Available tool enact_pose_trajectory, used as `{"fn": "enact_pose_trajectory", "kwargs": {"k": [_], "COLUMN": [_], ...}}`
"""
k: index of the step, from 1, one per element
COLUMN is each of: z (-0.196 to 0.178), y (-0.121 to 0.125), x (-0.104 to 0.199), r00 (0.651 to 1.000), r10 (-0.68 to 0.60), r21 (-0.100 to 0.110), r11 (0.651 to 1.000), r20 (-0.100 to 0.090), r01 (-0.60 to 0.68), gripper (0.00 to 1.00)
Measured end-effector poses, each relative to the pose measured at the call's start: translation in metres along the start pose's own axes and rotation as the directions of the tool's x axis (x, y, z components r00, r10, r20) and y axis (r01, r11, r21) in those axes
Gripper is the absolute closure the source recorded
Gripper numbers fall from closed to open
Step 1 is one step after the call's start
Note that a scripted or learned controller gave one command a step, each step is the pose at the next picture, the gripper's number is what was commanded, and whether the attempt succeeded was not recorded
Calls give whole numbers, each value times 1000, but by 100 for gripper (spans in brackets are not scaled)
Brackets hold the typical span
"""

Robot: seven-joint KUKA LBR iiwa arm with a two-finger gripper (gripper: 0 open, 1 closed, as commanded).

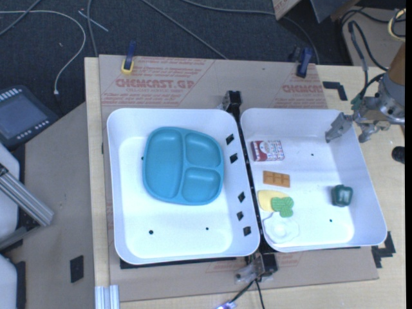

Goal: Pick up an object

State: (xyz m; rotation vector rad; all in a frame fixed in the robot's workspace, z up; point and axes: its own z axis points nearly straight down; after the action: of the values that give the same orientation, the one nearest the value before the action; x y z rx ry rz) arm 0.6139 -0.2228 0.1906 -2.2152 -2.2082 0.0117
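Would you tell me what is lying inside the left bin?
Inside the left bin lies a blue divided plate with three compartments, all bare. Whatever bin floor is under the plate is covered. Small black marks dot the white floor around it.

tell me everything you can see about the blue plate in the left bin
The blue plate is a rounded, light blue divided dish that looks like smooth plastic. Raised ridges split it into three sections: one large section on the camera's left and two smaller ones stacked on the right. It lies flat and right side up on the floor of the left bin, in the bin's upper middle. Its sections hold nothing. It stands apart from the bin's walls, and the gripper is far off, above the right bin's upper right corner.
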Motion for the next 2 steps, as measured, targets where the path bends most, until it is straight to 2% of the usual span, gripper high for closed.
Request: {"fn": "enact_pose_trajectory", "kwargs": {"k": [1, 2], "z": [-9, 33], "y": [3, 5], "x": [1, 3], "r00": [1000, 1000], "r10": [-4, -5], "r21": [-15, -10], "r11": [1000, 1000], "r20": [4, 3], "r01": [4, 5], "gripper": [0, 0]}}
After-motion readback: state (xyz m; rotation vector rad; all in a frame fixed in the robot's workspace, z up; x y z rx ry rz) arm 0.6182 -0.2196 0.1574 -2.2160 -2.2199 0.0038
